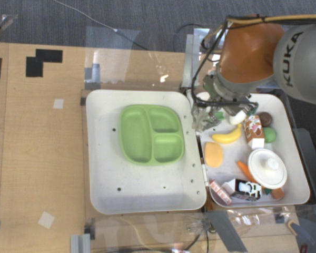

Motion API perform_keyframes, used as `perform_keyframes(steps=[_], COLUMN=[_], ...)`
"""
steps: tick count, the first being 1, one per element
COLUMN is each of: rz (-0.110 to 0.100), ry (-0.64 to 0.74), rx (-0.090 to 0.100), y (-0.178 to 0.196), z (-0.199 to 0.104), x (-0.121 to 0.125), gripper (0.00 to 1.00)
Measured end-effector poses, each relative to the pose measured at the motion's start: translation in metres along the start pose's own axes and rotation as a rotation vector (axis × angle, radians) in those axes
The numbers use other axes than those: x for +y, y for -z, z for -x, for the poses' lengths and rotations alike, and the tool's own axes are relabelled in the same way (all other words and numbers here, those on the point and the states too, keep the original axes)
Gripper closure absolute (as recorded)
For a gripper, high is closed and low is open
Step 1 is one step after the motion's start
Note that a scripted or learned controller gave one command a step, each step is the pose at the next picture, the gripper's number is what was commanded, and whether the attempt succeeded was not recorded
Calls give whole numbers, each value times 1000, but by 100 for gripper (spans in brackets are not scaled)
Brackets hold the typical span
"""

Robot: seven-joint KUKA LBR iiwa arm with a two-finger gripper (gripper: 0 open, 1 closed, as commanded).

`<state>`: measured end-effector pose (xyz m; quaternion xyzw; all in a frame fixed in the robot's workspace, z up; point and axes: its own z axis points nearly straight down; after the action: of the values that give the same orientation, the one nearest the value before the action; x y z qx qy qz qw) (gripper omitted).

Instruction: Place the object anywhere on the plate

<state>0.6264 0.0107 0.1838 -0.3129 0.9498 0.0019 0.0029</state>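
A green plate (150,134) with three compartments lies in the left bin (110,194) with nothing on it. My gripper (206,116) hangs below the orange wrist band at the upper left corner of the right bin (300,186), just right of the wall between the bins. It is low over the toys there, close above a yellow banana (227,136). Something small and green shows by the gripper, too unclear to name. The arm hides the bin's top edge.
The right bin holds a yellow-orange fruit (214,154), a brown carton (254,130), a green ball (270,135), a white lidded bowl (267,167), a carrot (243,168), a pink packet (220,192) and a black-and-white item (247,188).
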Motion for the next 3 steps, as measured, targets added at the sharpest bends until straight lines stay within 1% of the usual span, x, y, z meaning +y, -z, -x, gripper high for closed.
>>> perform_keyframes(steps=[1, 2, 3], rz=[-1, -8, -5], ry=[-41, 212, 175], rx=[-4, -6, -6], y=[3, 78, 96], z=[6, 2, 11], x=[87, 57, 111], gripper=[100, 100, 100])
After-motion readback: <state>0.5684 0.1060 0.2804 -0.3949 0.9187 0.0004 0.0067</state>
